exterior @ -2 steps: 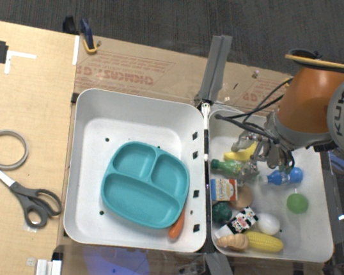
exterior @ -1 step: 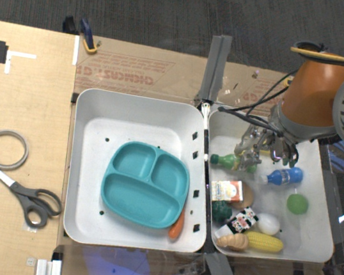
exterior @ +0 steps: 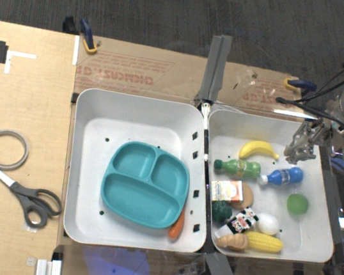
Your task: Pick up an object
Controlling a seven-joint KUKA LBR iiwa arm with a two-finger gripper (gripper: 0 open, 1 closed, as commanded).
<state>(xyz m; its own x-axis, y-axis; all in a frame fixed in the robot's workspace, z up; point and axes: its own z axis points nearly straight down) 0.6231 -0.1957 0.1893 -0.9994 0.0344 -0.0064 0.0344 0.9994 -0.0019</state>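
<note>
— White plastic, both bins. What sits in the left bin [exterior: 85, 152]?

— A teal divided plate [exterior: 145, 185], roughly in the middle and tilted a little toward the near edge. A carrot [exterior: 176, 227] lies just past the plate's near right corner, against the bin's right wall.

— And the right bin [exterior: 322, 209]?

— Crowded. A banana [exterior: 258, 150] lies toward the far edge. Just nearer than it, a green bottle [exterior: 238, 169] and a blue bottle [exterior: 284, 177] lie on their sides, almost end to end. A green ball [exterior: 297, 204] rests apart from them toward the right wall. An orange-and-white carton [exterior: 226, 191] lies along the left wall, with a dark green item (I cannot tell what) [exterior: 220, 210] just nearer than it. In the near part: a black-and-white toy [exterior: 243, 221], a white egg [exterior: 267, 224] touching it, a corn cob [exterior: 263, 242] and a tan item [exterior: 233, 242] beside the cob.

— Where is the gripper [exterior: 300, 147]?

— Over the far right corner of the right bin, above and just beyond the blue bottle, near the banana's tip. Whether its jaws are spread or pressed together I cannot tell; the metal parts blur together. I see nothing between them.

— Anything on the bench outside the bins?

— Scissors [exterior: 21, 191] and a roll of tape [exterior: 6, 149] near the left edge, the tape farther back than the scissors.
</note>
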